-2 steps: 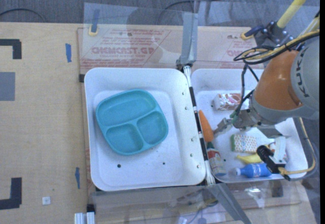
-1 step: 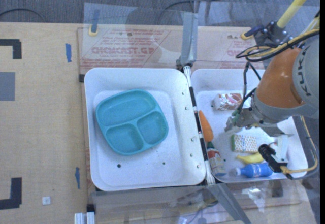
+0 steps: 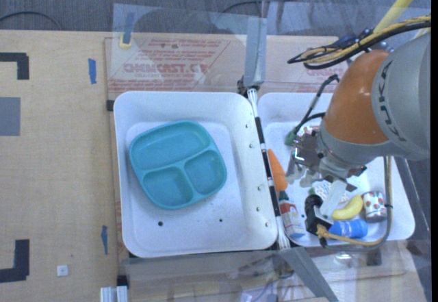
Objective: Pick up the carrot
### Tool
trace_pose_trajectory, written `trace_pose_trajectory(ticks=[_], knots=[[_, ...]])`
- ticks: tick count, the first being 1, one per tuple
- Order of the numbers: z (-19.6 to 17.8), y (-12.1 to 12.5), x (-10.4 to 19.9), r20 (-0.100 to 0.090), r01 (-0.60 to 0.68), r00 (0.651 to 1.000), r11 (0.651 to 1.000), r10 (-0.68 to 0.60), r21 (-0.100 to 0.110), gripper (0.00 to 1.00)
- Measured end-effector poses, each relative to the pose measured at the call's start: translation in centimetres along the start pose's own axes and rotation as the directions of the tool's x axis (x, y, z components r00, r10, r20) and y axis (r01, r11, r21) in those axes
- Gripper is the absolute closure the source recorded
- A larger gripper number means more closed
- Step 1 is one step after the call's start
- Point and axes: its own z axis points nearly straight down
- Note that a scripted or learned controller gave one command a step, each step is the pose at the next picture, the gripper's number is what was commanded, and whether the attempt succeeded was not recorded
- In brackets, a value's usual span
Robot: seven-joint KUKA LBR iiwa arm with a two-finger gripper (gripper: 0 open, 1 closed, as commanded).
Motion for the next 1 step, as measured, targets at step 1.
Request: trace_pose_trajectory(ticks=[1], knots=[[0.03, -2.11, 1.31, 0.001, -0.182, 0.983, 0.983, 0.182, 0.003, 1.0]])
